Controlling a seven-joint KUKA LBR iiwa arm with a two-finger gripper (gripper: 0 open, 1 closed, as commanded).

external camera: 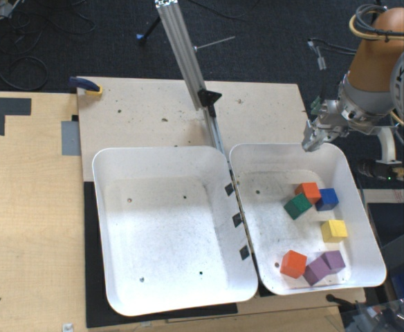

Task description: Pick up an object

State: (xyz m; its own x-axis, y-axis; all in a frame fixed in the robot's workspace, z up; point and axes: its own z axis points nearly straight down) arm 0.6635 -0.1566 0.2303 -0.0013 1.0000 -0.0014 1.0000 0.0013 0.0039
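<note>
The right bin (357, 178) holds seven small blocks, all lying loose on its floor and well apart from the gripper (313, 141). Near the bin's middle an orange block (309, 191), a green block (298, 206) and a blue block (328, 198) sit bunched together, touching or nearly so; the green one is turned corner-on to the bin walls. A yellow block (334, 230) lies alone just below that cluster. Toward the near wall a second orange block (293, 263) sits beside two purple blocks (317, 271) (334, 260) that touch each other. All are roughly cubic, so none shows a clear long axis; most sit skewed rather than square to the bin. The gripper hangs over the far right corner of the right bin, just above its rim, pointing down and a little to the left, with the grey arm (371, 81) and its orange band rising to the right behind it. Nothing lies between the fingers; whether they are spread or closed I cannot tell, as they read as a single pale tip at this angle. The left bin (119, 164) has only dark specks on its white floor. Both bins rest on a pale wooden surface (140, 109), from which a slanted aluminium bar (185, 47) rises, capped by a small black-and-white checkered tag with no legible writing.
</note>
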